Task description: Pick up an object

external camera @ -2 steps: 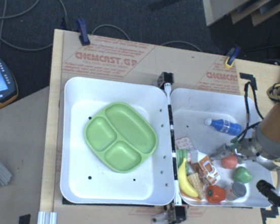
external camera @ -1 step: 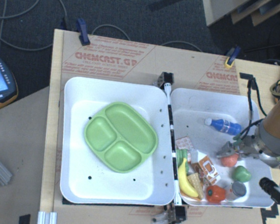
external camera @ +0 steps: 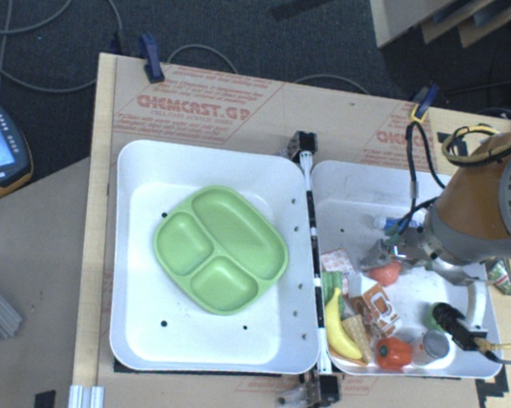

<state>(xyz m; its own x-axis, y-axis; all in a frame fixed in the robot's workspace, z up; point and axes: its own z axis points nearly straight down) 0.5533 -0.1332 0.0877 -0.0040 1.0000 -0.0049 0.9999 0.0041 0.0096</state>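
Two white bins side by side on table. Left bin: one green divided plate, three compartments. Right bin: one banana by left wall, long axis near-far, slightly curved; one red tomato at near edge; one brown snack packet between them; one red item under end effector. End effector low over right bin's middle; grip state: cannot tell.

Bright even overhead light, soft shadows, slight blur, pic grainy.
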